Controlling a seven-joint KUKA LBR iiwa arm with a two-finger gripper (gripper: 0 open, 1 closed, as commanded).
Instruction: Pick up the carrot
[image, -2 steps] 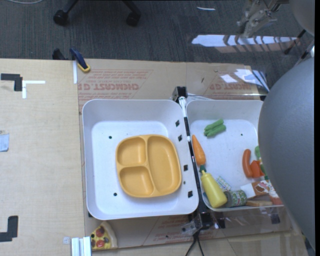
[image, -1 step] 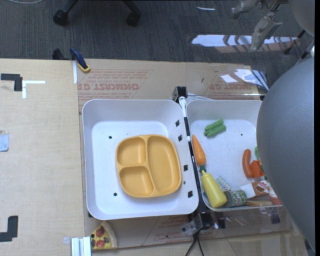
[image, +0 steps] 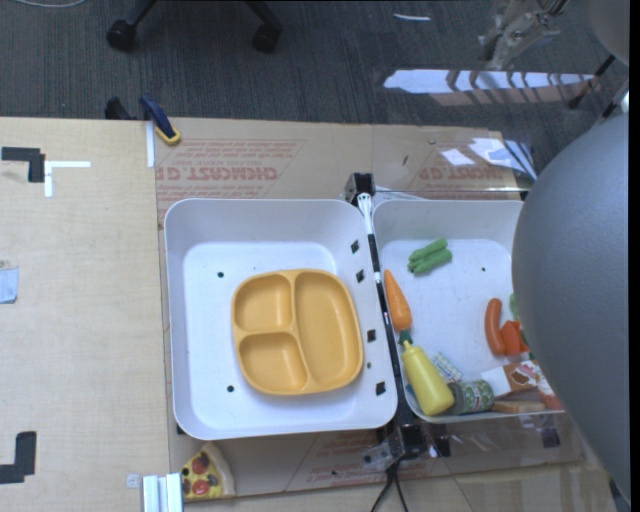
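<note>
An orange carrot (image: 397, 300) with a green top lies along the left wall of the right bin (image: 455, 285), pointing toward the far side. The grey arm (image: 580, 300) fills the right of the camera view and covers the right part of that bin. The gripper is hidden by the arm's body.
The left bin (image: 200, 300) holds a yellow divided plate (image: 297, 331). In the right bin lie green pea pods (image: 429, 256), a red sausage (image: 494, 327), a yellow bottle (image: 427, 379), a small can (image: 475, 396) and other toy food. A pizza slice toy (image: 203, 473) lies on the bench in front.
</note>
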